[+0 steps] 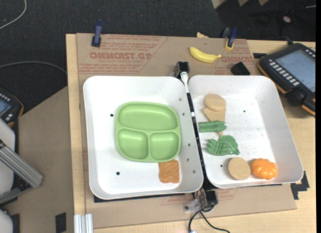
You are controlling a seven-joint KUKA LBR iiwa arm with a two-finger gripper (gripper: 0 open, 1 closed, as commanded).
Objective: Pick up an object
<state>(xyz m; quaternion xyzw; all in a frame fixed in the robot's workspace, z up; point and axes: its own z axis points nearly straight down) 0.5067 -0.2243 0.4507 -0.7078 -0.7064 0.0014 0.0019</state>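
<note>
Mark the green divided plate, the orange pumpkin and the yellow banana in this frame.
green divided plate [148, 130], camera view, on the ridge between its compartments
orange pumpkin [264, 168], camera view, middle of its body
yellow banana [203, 55], camera view, middle of its curve

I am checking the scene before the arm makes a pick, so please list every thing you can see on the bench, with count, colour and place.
bins: 2, white, side by side on the bench
divided plate: 1, green, middle of left bin
waffle-like piece: 1, orange-brown, left bin, just below the plate
round tan pieces: 2, one at the top of right bin, one near its lower edge
green toy foods: 2, centre of right bin, the leafy one below
small pumpkin: 1, orange, lower right of right bin
banana: 1, yellow, on the board above the bins
clamps: 2, blue, board's top edge
handheld pendant: 1, black and orange, right of the bins
</note>
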